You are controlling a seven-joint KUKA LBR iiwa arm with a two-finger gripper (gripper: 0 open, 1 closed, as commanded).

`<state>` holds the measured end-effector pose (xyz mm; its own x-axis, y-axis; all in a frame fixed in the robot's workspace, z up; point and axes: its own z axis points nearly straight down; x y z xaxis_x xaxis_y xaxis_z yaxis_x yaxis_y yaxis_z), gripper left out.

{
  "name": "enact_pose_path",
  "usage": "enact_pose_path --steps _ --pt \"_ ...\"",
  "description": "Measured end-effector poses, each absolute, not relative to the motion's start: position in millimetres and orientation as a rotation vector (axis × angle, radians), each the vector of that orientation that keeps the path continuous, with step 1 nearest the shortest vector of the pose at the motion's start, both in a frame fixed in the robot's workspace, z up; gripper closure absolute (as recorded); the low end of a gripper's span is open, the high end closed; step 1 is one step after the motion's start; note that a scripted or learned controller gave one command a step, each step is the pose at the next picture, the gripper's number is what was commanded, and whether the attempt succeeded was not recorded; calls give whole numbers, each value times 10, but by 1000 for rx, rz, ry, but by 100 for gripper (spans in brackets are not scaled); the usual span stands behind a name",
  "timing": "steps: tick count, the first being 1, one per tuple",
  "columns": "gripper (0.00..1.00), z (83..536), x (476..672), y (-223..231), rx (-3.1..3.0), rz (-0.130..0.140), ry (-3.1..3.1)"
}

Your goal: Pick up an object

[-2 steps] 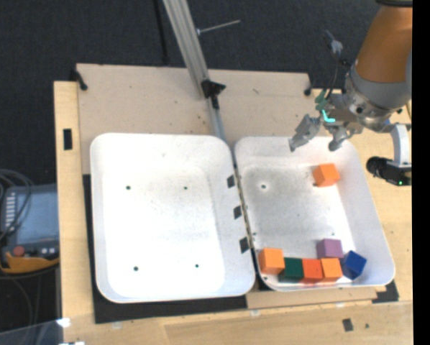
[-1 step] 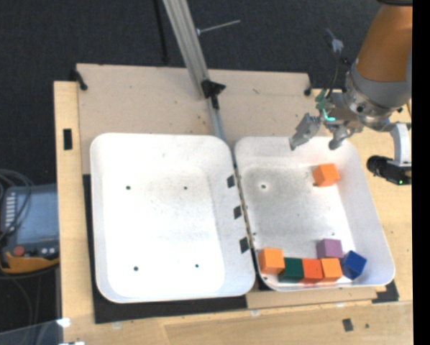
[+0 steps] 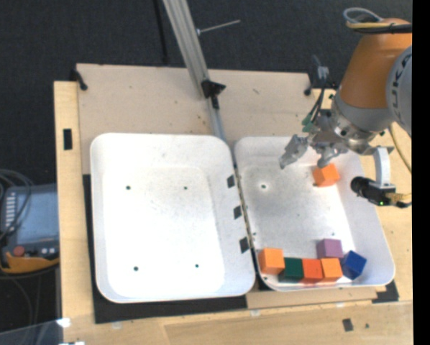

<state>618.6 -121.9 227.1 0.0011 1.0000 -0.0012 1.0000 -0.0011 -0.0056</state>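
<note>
The gripper [image 3: 310,152] is hovering over the right bin [image 3: 362,214], fingers spread, apparently holding an orange block [image 3: 326,174] just below them. Other blocks are crowding the bin's near edge [image 3: 312,267], leaving its middle open. No writing is reading clearly.

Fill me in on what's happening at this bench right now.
A grey and orange arm reaches in over the right bin, its gripper above the bin's far end. An orange block sits right under the gripper; whether it is held cannot be told. Along the near edge lie more blocks: orange, green, two more orange, a purple block and a blue block. The left bin stands alongside.
</note>
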Motion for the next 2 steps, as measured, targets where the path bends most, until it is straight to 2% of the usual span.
enact_pose_path --steps 2 --pt "0 1055 6079 -1343 -2222 8 -2216"
